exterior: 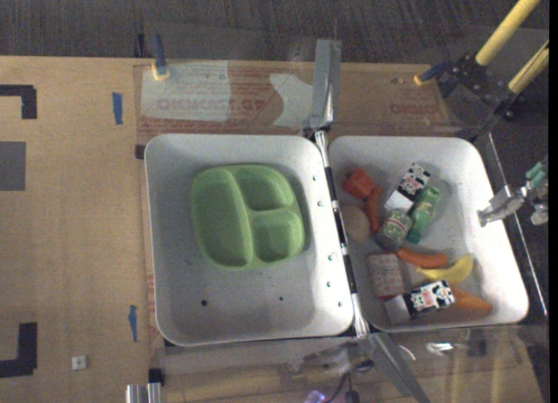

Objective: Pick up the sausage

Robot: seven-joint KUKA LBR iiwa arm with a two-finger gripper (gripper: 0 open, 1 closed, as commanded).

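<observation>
Sausage point(422, 258) in right bin point(497, 292), long axis roughly left-right, beside banana point(446, 269); gripper state impossible to tell.

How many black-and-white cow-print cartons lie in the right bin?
2: one cow-print carton near the right bin's back, another near its front edge. More could be hidden under the pile.

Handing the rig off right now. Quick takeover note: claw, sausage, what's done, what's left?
Claw: at the right rim of the right bin, apart from the toys, with nothing seen in it.
Sausage: probably the reddish piece lying in the right bin, between the green bottle and the banana.
Done: nothing yet; the sausage lies in the pile, not lifted.
Left: move in over it, grasp, lift. The toys are packed close, so a clean grip may be hard.
</observation>
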